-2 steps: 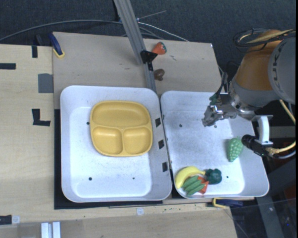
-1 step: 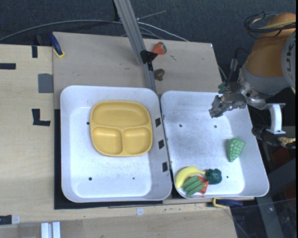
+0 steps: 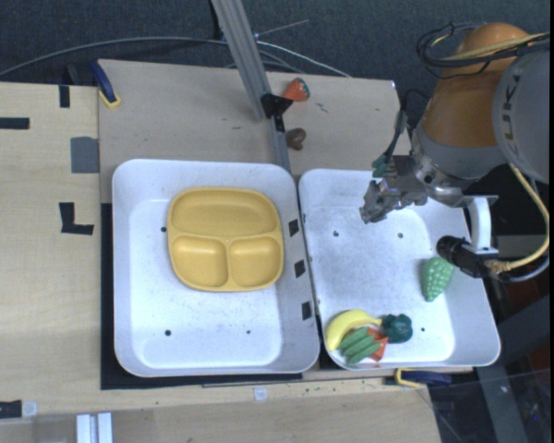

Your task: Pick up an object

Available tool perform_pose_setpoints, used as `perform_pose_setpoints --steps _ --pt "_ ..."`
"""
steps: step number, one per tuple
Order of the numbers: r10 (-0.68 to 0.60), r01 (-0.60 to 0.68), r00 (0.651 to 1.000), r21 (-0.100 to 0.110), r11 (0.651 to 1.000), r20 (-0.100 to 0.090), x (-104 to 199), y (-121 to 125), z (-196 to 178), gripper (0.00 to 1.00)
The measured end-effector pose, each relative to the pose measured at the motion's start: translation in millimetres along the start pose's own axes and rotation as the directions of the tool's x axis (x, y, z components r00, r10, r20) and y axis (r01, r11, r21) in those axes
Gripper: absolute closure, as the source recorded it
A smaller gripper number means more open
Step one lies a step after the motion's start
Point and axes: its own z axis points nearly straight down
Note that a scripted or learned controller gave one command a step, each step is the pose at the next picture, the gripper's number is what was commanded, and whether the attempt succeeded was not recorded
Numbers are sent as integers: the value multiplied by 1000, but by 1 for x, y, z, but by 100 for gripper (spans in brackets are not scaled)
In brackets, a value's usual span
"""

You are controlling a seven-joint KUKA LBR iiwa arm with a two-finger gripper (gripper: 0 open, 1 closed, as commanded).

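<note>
My gripper [image 3: 376, 207] hangs over the upper middle of the right bin [image 3: 351, 257], pointing down and left, with nothing visible between its fingers. A light green bumpy toy [image 3: 435, 278] lies near the bin's right wall, well below and right of the gripper. In the bin's front corner a yellow banana [image 3: 344, 325], a green and red vegetable toy [image 3: 362, 343] and a dark green piece [image 3: 398, 327] sit packed together.
The left bin [image 3: 138, 340] holds a yellow three-part plate [image 3: 225, 237]. A grey pole [image 3: 243, 40] slants in from the top, ending between the bins. A small orange toy [image 3: 297, 89] and a brown one [image 3: 295, 138] lie on the bench behind the bins.
</note>
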Motion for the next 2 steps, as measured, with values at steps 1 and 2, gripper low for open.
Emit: perform_pose_setpoints --steps 1,2 --pt "0 0 1000 2 1000 1 55 -24 6 100" --pt "-1 1 1000 4 1000 1 113 -35 23 100"
